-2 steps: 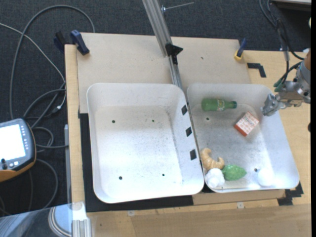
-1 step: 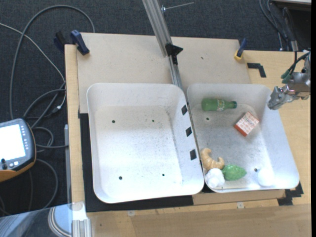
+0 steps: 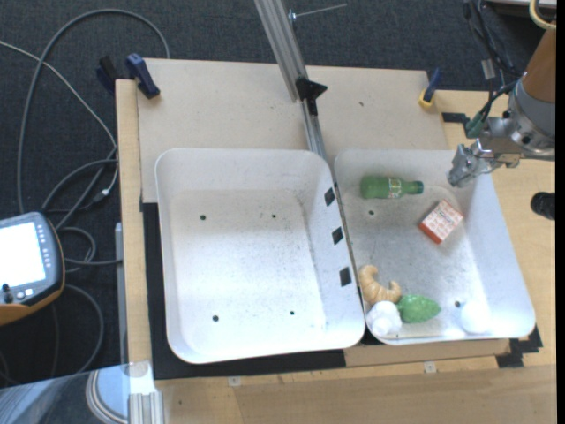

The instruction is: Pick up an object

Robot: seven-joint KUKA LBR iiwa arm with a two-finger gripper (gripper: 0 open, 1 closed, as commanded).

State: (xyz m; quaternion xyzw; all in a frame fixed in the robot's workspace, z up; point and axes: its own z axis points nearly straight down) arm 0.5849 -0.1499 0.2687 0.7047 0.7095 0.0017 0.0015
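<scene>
Your gripper (image 3: pixel 463 171) hovers at the right bin's (image 3: pixel 499 263) rim; the orange box (image 3: pixel 440 222) lies at seven o'clock; finger opening unreadable.

Even bright overhead light, soft faint shadows, slightly grainy, mild blur

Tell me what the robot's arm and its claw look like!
The robot arm is round and grey, with an orange band higher up at the picture's edge. A ribbed silvery metal collar sits at its wrist. The small metal two-finger gripper at its tip is grey and shiny. Thin dark cables run beside it.
</scene>
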